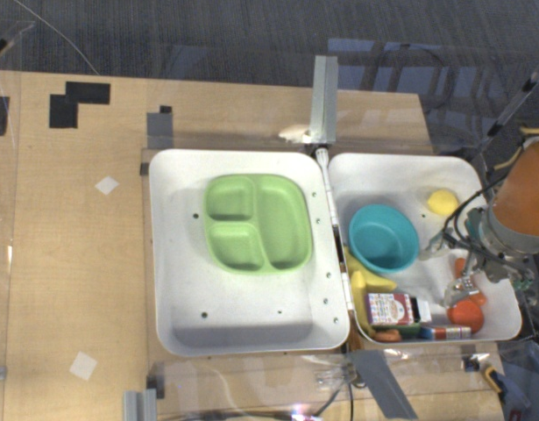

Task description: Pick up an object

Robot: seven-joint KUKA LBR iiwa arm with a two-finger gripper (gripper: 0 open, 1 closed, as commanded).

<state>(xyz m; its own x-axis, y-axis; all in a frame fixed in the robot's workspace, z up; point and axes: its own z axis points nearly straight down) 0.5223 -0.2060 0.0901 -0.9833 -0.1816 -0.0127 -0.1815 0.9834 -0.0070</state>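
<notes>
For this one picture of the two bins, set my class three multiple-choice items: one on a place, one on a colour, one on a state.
1. Where does the green divided tray lie?
A. in the left bin
B. in the right bin
C. on the bare bench

2. What colour is the bowl?
A. red
B. teal
C. white

3. How does the bowl stand?
A. upside down
B. on its side
C. upright, mouth up

Answers: 1 A, the tray sits mid-floor in the left bin. 2 B, its wall and inside are teal. 3 C, its open hollow faces the camera.
</notes>
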